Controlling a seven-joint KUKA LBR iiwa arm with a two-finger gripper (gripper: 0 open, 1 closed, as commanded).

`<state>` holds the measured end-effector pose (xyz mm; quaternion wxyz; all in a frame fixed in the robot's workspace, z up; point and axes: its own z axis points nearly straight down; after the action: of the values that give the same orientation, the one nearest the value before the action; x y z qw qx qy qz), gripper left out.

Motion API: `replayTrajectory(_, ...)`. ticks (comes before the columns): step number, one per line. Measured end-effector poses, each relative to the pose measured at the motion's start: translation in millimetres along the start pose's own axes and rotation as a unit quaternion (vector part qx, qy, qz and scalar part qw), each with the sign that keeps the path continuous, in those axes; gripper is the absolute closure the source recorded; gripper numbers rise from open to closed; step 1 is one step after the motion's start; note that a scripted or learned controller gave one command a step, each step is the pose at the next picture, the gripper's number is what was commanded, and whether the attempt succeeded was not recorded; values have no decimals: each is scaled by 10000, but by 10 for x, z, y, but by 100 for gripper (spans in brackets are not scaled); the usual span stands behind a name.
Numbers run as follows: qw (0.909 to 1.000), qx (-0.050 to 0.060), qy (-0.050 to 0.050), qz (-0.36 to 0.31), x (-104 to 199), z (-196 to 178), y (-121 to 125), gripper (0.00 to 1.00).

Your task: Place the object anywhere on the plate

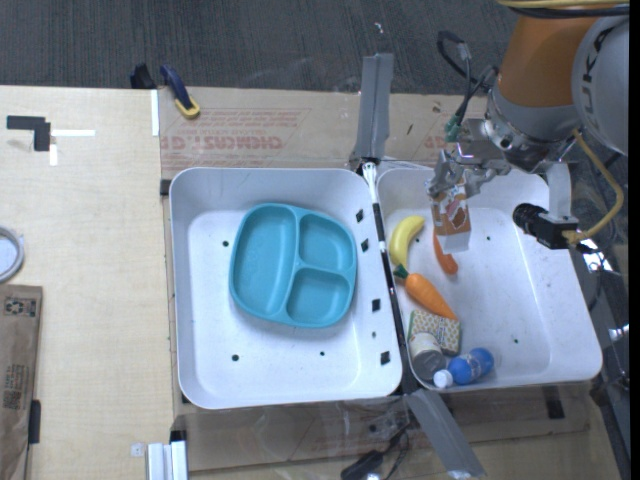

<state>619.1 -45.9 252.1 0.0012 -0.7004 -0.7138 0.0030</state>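
Seemingly, the jaws (452, 200) grip a small brown carton (455, 218) above the right bin (520, 298).

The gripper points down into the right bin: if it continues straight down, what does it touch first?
Probably the small orange piece just under the gripper, or the bare floor of the right bin beside it. The banana lies slightly to the side. Depth is hard to judge from this slanted view.

Banana (405, 239), carrot (431, 295), blue ball (479, 362), possibly a small can (427, 352), in right bin (540, 308)
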Motion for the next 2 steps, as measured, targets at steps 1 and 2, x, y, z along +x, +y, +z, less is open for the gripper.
replayTrajectory(1,9995,-6,0,-300,404,-182,356,100)
replayTrajectory(2,9936,1,2,-1129,940,543,-106,100)
